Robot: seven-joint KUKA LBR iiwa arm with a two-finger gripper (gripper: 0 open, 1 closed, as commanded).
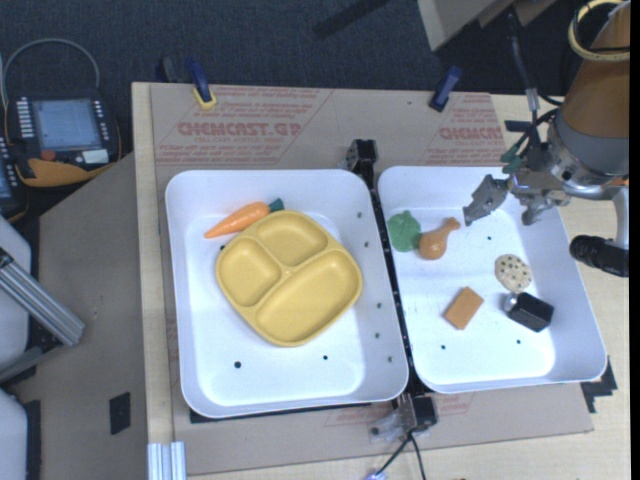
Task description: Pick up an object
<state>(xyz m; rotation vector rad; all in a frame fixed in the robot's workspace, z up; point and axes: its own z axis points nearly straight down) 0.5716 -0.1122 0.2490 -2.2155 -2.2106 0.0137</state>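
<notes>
Above the right bin (570, 353), the arm's fingers (507, 206) hang spread wide, holding nothing.

Bkgd: dark carpeted floor (250, 18); brown printed board (300, 128) as bench top, held by blue clamps (200, 83); handheld control pendant (62, 133) at left.

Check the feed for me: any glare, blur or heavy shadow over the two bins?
Camera view: light is even and soft; the shallow white right bin and left bin are bright without washing out; small items cast only faint shadows; the yellow divided plastic plate is sharp; the grey end effector looks slightly soft-edged.
</notes>
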